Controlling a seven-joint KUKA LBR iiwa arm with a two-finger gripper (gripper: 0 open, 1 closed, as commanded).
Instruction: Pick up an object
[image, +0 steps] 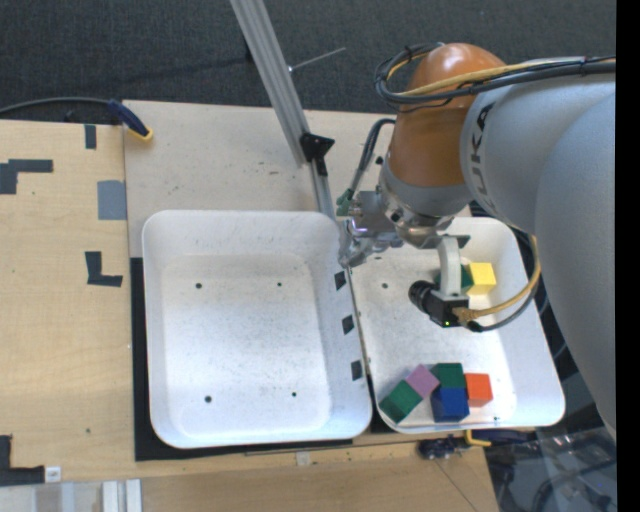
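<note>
In the camera view, two white bins stand side by side on the tabletop (60, 330). The arm (540, 150) reaches in from the right and covers the far part of the right bin (395, 330). The gripper (356, 244) is at the far left corner of this bin, just beside the wall that it shares with the left bin (240, 330). It is seen from above and partly hidden by the wrist, so I cannot tell if it is spread or pressed together, and no block is visible in it.

All the blocks lie in the right bin. A yellow block (483, 276) lies near the far right side, close under the wrist. Five more are grouped at the near edge, well apart from the gripper: a green block (402, 401), a pink block (423, 380), a dark green block (449, 374), a blue block (450, 403) and an orange block (479, 388). They touch or almost touch one another. Each looks about as long as it is wide, so none shows a clear long axis. The green block is turned with its corners toward the bin walls.

A grey metal bar (272, 65) runs at a slant from the top down to the far edge of the bins.
</note>
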